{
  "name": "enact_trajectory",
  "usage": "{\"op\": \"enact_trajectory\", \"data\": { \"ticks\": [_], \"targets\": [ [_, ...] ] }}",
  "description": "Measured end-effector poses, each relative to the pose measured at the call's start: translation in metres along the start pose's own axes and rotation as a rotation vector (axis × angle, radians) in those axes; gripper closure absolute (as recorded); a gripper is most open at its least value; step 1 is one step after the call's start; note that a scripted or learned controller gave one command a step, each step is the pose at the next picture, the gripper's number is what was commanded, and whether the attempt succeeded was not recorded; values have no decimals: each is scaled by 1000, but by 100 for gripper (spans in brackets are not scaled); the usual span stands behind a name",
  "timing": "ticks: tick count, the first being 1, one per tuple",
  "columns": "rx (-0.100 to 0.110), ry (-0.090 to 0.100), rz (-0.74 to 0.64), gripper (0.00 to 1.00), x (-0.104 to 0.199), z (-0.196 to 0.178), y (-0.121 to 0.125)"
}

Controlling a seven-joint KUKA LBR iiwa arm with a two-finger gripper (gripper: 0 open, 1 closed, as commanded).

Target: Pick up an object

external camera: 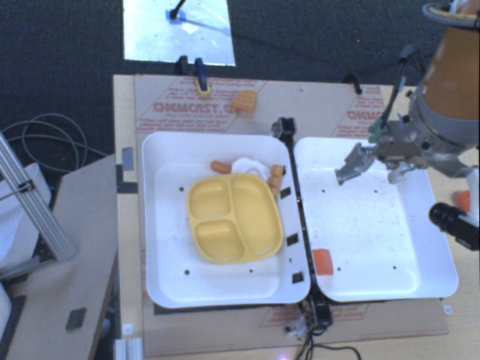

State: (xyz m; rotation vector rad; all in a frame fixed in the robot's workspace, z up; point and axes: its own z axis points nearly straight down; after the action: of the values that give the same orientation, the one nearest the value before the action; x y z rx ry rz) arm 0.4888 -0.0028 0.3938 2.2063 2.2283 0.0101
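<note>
My gripper (373, 171) hangs over the far right part of the right bin (375, 223), open, with nothing between its fingers. A small orange-red block (322, 261) lies at that bin's near left corner, well away from the gripper. In the left bin (161, 201) a yellow divided plate (233, 218) lies in the middle. Behind the plate are a small orange sausage-shaped piece (220, 167) and a white item (249, 168). A tan piece (276, 178) lies against the divider side.
A tan waffle-like piece (244, 100) lies on the board behind the bins, near a yellow-and-black clamp (201, 77). A small red object (463, 199) shows at the right, outside the right bin. Black clips line the seam between the bins.
</note>
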Motion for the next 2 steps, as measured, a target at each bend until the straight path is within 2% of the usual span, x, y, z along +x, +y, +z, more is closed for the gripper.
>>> {"op": "enact_trajectory", "data": {
  "ticks": [2],
  "targets": [
    [0,0,0,0,0,0,0]
  ]
}}
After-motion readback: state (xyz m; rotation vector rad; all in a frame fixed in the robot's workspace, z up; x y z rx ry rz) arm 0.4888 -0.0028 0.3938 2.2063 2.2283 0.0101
